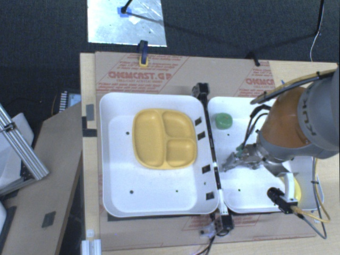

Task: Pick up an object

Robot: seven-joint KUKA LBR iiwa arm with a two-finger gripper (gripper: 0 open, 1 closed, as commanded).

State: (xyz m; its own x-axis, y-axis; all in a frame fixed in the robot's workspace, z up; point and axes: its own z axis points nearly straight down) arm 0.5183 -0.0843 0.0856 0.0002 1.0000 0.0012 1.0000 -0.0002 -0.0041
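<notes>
A small green round object lies in the far left corner of the right bin. My gripper hangs low over the left half of that bin, pointing toward the divider between the bins. It sits nearer the camera than the green object and apart from it. Nothing shows between its tips. A yellow divided plate rests in the middle of the left bin.
The arm's grey and orange body covers the right half of the right bin. A black divider strip runs between the bins. Brown cardboard lies under both bins, and a shiny metal sheet sits beyond it.
</notes>
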